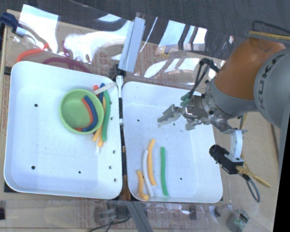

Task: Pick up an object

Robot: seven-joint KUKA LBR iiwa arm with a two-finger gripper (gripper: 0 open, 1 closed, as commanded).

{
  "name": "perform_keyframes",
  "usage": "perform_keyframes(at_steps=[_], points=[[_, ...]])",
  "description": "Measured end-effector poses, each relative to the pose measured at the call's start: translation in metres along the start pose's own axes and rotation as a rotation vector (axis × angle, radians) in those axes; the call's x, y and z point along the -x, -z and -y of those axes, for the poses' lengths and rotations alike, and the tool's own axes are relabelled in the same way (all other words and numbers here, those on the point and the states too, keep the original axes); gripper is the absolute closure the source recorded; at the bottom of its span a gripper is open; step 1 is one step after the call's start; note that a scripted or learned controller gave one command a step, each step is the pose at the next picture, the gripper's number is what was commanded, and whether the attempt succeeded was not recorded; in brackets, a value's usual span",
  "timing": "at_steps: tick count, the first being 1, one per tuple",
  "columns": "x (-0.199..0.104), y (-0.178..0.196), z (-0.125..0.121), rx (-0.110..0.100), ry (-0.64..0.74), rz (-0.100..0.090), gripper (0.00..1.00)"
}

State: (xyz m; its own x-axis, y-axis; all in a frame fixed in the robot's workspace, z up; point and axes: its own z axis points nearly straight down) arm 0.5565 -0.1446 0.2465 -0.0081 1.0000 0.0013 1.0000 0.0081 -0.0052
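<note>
Yellow, white and green sticks lie nearest us, at the front of the right bin point(207, 189): a green stick point(163, 171), a yellow stick point(150, 161), a white stick point(147, 173) and a short orange piece point(141, 185), all 4 with their long axes running roughly front to back. We judge the green stick the likeliest target. Above and behind them hangs our gripper point(177, 116), fingers spread apart and holding nothing. So the sticks lie toward the front from it, and slightly left. Farther left, the left bin point(29, 166) holds a green bowl point(78, 109) among more sticks.
</note>
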Motion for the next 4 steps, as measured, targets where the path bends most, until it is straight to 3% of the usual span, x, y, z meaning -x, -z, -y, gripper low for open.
perform_keyframes(at_steps=[1, 2, 3, 4], points=[[0.006, -0.154, 0.001, 0.006, -0.013, 0.001, 0.00], [0.006, -0.144, 0.001, 0.003, -0.006, 0.003, 1.00], [0.006, -0.144, 0.001, 0.003, -0.006, 0.004, 0.00], [0.006, -0.135, 0.001, 0.001, 0.001, 0.006, 1.00]])
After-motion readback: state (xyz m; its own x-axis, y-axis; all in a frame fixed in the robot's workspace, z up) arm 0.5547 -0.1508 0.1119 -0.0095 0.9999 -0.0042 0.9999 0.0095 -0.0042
